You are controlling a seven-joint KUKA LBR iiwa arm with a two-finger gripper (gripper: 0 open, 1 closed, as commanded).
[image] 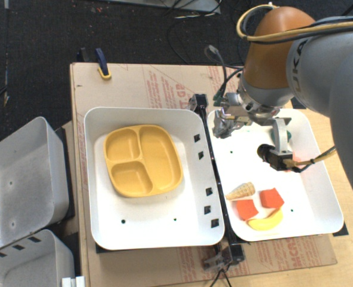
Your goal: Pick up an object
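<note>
The claw (224, 123) sits low over the upper left corner of the right bin (311, 190), just beside the wall shared with the left bin (140, 223). I cannot tell whether it is open or closed, and nothing shows in its grip. The things to pick lie grouped at the lower middle of the right bin, well apart from the claw: a tan cone (240, 191), two red blocks (246, 209) and a yellow banana (266, 222) below them. A yellow divided plate (143, 160) fills the left bin's upper half.
</note>
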